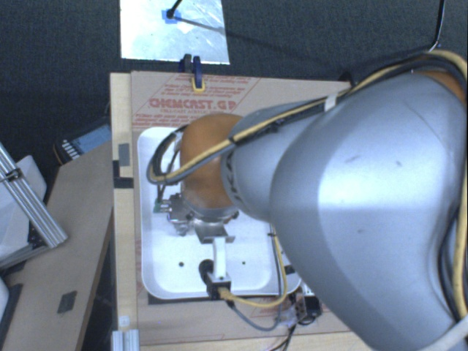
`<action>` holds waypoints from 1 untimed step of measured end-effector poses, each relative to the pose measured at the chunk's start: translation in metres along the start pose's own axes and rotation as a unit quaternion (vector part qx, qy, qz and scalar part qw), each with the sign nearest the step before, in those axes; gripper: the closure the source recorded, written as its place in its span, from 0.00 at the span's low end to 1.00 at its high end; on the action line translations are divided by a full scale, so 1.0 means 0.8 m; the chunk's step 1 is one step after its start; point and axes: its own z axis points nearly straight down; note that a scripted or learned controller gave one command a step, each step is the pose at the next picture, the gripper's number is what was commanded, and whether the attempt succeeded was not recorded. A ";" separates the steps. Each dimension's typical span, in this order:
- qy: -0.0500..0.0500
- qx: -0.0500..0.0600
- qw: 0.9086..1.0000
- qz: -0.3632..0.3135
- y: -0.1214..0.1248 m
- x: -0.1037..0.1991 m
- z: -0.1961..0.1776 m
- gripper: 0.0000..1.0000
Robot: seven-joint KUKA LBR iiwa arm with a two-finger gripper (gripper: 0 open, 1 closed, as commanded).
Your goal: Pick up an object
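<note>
My grey arm (351,196) reaches in from the right and covers most of the bench. Its orange band (205,159) hangs over the left white bin (164,269). Below the band, the metal gripper body (191,218) sits low over the bin's middle, pointing down. The wrist hides whatever lies under the gripper. The arm also hides the right bin, apart from a strip of rim (279,269). I see no loose object on the bare part of the left bin's floor.
A cardboard sheet with red print (191,101) lies behind the bins, held by a blue and yellow clamp (194,73). A shiny foil sheet (174,20) lies farther back. An aluminium rail (29,203) and a wooden board (73,269) stand at the left.
</note>
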 end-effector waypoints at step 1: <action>0.000 -0.006 1.000 0.002 0.078 -0.052 -0.009 1.00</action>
